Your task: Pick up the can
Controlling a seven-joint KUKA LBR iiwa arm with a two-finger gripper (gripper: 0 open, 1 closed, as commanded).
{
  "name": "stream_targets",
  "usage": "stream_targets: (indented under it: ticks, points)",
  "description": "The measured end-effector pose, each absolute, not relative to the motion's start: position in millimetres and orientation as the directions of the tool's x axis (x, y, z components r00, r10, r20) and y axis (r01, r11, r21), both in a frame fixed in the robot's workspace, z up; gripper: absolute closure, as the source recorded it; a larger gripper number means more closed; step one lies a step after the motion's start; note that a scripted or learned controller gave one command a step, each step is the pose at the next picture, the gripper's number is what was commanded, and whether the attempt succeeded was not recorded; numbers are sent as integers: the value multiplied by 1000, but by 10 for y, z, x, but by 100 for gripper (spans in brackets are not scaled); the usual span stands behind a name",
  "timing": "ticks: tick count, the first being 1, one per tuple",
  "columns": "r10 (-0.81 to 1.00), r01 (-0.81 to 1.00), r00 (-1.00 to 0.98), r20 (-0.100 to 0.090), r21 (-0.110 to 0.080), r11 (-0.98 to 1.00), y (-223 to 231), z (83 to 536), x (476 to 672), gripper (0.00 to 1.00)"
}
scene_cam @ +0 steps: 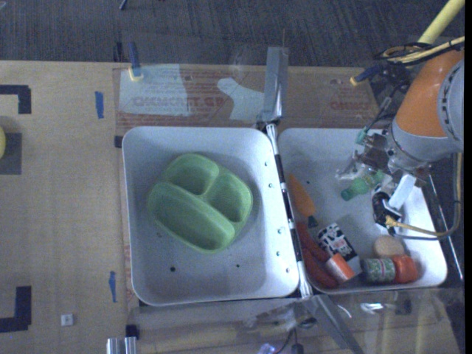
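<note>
The can (pixel 381 270) lies on its side in the near right corner of the right bin (pixel 324 150); it has a green and red label, and an orange object (pixel 407 269) touches its right end. My gripper (pixel 367 167) hangs over the far right part of that bin, well behind the can. A small green object (pixel 356 190) lies just below the gripper, and I cannot tell whether they touch.
In the right bin are an orange carrot-like piece (pixel 300 195), a red pepper-like piece (pixel 316 260), a black-and-white carton (pixel 337 242) and a tan round item (pixel 389 246). A green divided plate (pixel 200 201) sits in the left bin (pixel 147 271). A yellow cable (pixel 417 231) trails off the wrist.
</note>
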State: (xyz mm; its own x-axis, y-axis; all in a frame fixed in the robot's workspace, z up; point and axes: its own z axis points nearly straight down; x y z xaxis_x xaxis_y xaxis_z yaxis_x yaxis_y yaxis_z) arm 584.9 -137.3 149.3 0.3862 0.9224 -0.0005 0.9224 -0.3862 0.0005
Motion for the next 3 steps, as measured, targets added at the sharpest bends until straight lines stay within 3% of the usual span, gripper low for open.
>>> stream_targets:
  ticks: [1,2,3]
  points:
    - [959,959,283,0,-3,-283,-1872,1409,5483,0]
    - [943,943,331,9,3,-331,-1977,876,6437,0]
    - [945,945,328,4,4,-328,-1983,983,6441,100]
